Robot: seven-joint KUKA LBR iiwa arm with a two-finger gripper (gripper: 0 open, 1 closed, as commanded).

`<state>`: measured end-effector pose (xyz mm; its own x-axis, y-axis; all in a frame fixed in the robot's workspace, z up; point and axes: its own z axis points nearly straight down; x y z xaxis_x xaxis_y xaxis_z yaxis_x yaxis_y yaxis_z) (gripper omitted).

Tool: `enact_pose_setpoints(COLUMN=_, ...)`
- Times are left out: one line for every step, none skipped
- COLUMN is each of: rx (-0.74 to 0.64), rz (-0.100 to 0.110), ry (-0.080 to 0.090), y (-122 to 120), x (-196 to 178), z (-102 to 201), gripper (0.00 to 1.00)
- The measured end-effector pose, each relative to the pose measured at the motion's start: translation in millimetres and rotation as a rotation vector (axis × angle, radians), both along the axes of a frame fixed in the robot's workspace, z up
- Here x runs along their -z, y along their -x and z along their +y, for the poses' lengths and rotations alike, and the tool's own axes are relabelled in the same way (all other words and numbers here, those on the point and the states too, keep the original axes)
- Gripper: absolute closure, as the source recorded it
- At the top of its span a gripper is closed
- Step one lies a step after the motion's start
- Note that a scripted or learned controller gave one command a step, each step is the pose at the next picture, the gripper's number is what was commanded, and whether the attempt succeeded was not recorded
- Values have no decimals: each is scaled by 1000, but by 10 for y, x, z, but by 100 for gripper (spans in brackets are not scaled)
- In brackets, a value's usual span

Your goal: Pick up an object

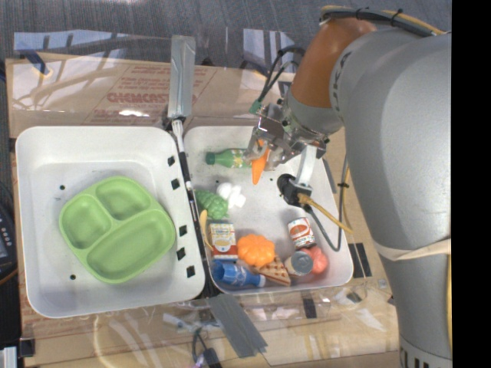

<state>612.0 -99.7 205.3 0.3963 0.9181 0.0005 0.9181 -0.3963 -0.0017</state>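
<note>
Camera view, left to right. Left bin point(31, 205): green divided plate point(116, 228), well apart from the fingers. Right bin point(337, 236): green bottle point(227, 158) just left of the fingertips; broccoli point(209, 202) and a white piece point(230, 195) below-left of them; juice carton point(222, 238), blue bottle point(234, 275), orange pumpkin point(256, 249), waffle slice point(276, 273), small can point(301, 232) all lower in the bin, apart from the fingers. Gripper point(270, 149) hangs over the bin's far end. Orange carrot point(258, 168) hangs point-down between the fingers, which are closed on its top. Judgement: grasp made, carrot appears raised off the bin floor; what is left is lifting it fully clear without slipping.
</note>
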Motion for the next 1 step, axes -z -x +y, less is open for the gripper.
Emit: enact_pose_setpoints(rx=216, rz=7, ry=0, y=163, x=146, z=503, gripper=100)
